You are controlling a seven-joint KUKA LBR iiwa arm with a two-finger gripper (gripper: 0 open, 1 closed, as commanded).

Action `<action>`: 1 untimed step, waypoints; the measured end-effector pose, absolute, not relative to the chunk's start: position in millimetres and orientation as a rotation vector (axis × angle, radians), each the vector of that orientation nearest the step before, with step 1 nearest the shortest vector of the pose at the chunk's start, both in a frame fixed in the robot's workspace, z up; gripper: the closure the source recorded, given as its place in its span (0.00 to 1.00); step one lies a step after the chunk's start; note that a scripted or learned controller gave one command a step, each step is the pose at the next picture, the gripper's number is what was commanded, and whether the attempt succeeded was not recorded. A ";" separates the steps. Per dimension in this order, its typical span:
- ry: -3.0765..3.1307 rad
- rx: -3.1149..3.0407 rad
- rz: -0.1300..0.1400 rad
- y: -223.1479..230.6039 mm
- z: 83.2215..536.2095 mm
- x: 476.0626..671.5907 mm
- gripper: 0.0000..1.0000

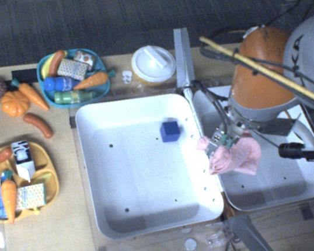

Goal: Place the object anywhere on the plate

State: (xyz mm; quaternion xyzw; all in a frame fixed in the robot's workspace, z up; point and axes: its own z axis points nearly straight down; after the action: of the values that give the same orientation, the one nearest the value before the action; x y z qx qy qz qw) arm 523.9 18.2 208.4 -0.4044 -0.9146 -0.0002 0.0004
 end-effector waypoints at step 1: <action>-3.068 -0.674 -0.001 70.4 221.0 522.6 1.00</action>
State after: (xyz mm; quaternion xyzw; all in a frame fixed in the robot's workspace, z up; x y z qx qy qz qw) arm 522.6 70.4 221.0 -0.2147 -0.9767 -0.0004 0.0003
